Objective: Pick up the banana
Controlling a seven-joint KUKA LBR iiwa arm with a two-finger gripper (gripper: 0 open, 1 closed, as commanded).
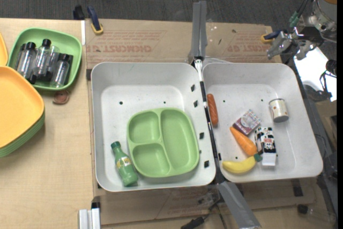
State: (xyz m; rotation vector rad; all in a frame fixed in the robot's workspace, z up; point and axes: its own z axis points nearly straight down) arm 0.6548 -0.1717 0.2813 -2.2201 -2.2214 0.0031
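I see the banana (239, 165) lying flat in the right bin (236, 79), down at about 6 o'clock, close to the front wall. It's yellow and curved. The carrot (244, 140) sits just above it, pointing to 10 o'clock, w/ its green end by the banana's right tip. The small milk carton (267, 146) lies just right of the carrot. At the middle of the bin is a little pink & purple box (247, 122), and at 2 o'clock from that a small can (278, 110) on its side. A hot dog (213, 109) lies along the left wall at 9 o'clock.

The left bin (107, 83) has a green tray (162, 142) w/ 3 parts and a green bottle (124, 164) at 7 o'clock, touching the tray's edge.

My hand (289, 43) is up at 1 o'clock, past the back right corner of the right bin, well apart from the banana. I can't tell if it's clenched or released; too small and messy there.

On the surface (48, 179) at far left are a green dish of small bottles (45, 59) and a stack of orange plates (19, 110).
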